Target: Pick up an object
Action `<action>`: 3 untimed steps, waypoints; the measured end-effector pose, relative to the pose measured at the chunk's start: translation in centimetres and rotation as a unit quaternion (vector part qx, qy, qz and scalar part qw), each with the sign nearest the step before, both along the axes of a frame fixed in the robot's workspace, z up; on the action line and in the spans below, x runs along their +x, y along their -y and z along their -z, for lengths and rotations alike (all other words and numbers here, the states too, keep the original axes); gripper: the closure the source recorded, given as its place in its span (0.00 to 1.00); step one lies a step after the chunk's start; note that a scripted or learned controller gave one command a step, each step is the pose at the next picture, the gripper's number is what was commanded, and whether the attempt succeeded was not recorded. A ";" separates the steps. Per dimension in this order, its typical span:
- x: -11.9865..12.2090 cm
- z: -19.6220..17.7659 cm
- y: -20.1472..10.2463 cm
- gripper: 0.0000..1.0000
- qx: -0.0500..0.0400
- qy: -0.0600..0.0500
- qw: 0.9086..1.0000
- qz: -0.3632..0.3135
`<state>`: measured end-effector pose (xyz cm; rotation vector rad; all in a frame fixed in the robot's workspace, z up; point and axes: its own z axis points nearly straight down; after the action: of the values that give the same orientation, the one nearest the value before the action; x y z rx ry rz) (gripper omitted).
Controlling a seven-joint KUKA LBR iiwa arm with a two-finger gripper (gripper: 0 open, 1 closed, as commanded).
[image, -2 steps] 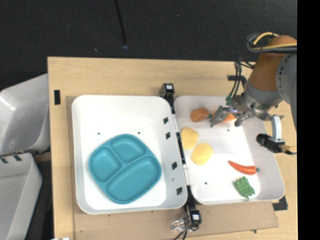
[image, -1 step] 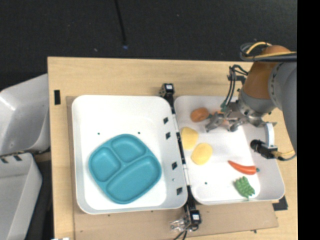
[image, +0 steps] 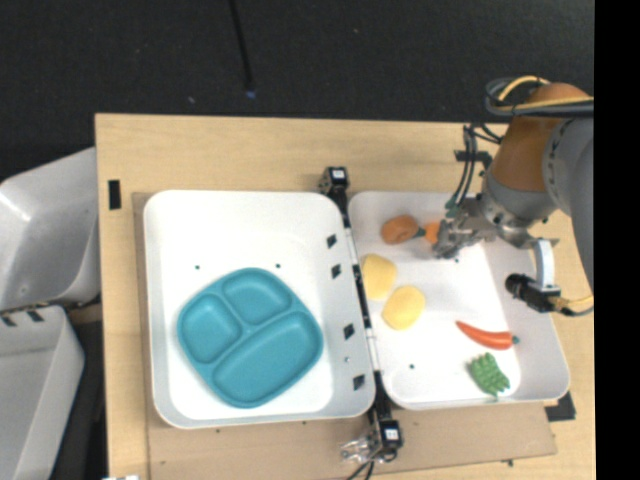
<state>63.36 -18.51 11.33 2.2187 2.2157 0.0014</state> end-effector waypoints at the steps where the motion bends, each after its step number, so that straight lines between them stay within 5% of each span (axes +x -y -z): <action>1: -0.7 -6.0 0.4 1.00 0.001 0.000 1.000 0.001; 2: -0.6 -10.9 0.6 1.00 0.001 0.000 1.000 -0.002; 3: -1.5 -10.4 -4.1 1.00 0.001 -0.002 1.000 -0.003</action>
<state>61.83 -14.43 21.73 2.2160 2.2255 0.0001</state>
